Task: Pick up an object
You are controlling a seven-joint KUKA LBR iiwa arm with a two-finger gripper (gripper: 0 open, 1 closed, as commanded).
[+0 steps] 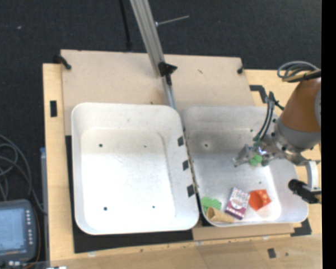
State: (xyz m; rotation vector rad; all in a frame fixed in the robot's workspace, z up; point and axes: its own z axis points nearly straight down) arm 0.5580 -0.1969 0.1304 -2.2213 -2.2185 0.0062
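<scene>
While the arm hangs over the right bin [213, 128], I see its gripper [252, 157] low above the bin floor with something small and green [256, 160] at the tip; whether the fingers are apart or clamped on it I cannot tell, so I count no pick as done. Nearer the camera than the gripper, along the bin's near wall, lie an orange block [260, 199], a pink packet [238, 202], a green piece [210, 203] and a tan cone [217, 213]. Beside this bin sits the left bin [129, 167], both on a pale wooden bench [117, 72] over dark carpet [45, 21].
</scene>
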